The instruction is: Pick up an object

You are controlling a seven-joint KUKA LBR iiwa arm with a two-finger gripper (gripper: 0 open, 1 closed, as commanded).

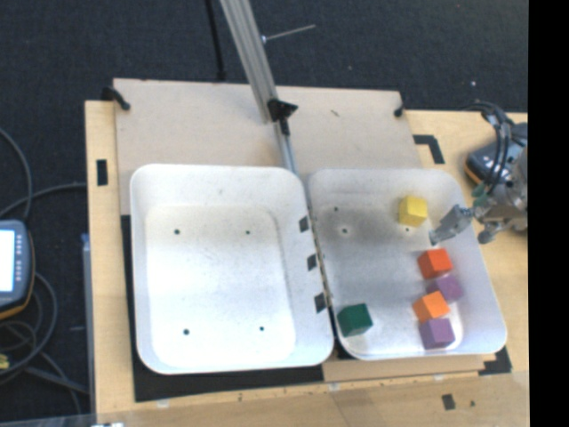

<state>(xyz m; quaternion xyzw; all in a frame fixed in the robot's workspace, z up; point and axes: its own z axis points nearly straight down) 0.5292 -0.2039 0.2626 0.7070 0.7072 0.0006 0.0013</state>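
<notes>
End effector (464, 224) low at right, fingers spread apart, nothing between.

Two bins side by side on the bench (102, 238): left bin (156, 194) and right bin (356, 194). In the right bin, one cube (412, 210) toward the back, another cube (355, 318) alone at the front-left, four more blocks (436, 296) clustered along the right side. Gripper (467, 225) over the right bin's right rim, just right of the back cube.

We see a white bin (140, 265) on the table (102, 390), well apart from the end effector (464, 228). Farther from it still, a screened handset (12, 265) lies on the dark floor (53, 43). A metal post (249, 47) slants up behind.
</notes>
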